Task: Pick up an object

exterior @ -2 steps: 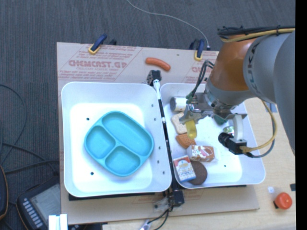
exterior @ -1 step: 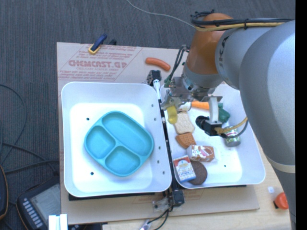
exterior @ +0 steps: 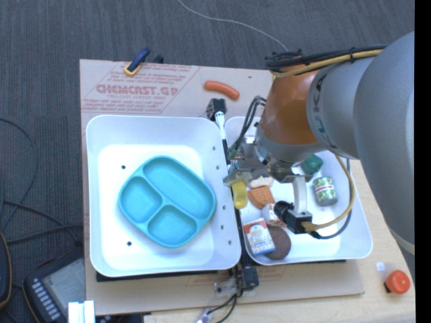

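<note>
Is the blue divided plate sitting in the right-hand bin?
No, the blue divided plate lies in the left bin.

floor: dark grey carpet (exterior: 54, 19) | thin white cable (exterior: 222, 20) | light: even

My arm (exterior: 363, 93) is grey with an orange band (exterior: 286, 110). Both bins (exterior: 94, 180) are white. A sky-blue divided plate (exterior: 167, 201) fills the left one. In the right one I see a yellow piece (exterior: 239, 194), a tan waffle (exterior: 260, 196), a green can (exterior: 324, 190), a teal bit (exterior: 312, 163) and a red-and-white packet (exterior: 258, 237). An orange sausage (exterior: 221, 89) lies at the bench's far edge, on board (exterior: 101, 79) printed in red letters.
</note>
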You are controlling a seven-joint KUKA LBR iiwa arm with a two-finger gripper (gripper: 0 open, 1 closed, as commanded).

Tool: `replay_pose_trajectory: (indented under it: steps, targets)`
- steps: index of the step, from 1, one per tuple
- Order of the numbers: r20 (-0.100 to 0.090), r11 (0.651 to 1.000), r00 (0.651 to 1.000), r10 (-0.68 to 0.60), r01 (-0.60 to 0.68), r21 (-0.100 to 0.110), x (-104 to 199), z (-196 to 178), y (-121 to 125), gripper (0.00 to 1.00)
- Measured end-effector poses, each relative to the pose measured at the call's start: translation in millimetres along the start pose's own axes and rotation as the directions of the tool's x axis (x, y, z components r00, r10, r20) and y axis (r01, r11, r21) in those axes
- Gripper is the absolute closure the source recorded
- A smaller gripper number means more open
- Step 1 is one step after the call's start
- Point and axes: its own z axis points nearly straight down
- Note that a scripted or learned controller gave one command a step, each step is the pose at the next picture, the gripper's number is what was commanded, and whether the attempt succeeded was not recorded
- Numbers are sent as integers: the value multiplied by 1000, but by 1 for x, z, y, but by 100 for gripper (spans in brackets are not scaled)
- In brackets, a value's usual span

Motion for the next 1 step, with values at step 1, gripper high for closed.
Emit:
replay_pose_trajectory:
  steps: [1]
  targets:
    - [0, 1000, 1000, 0, 0, 0, 0, -9, 0, 100]
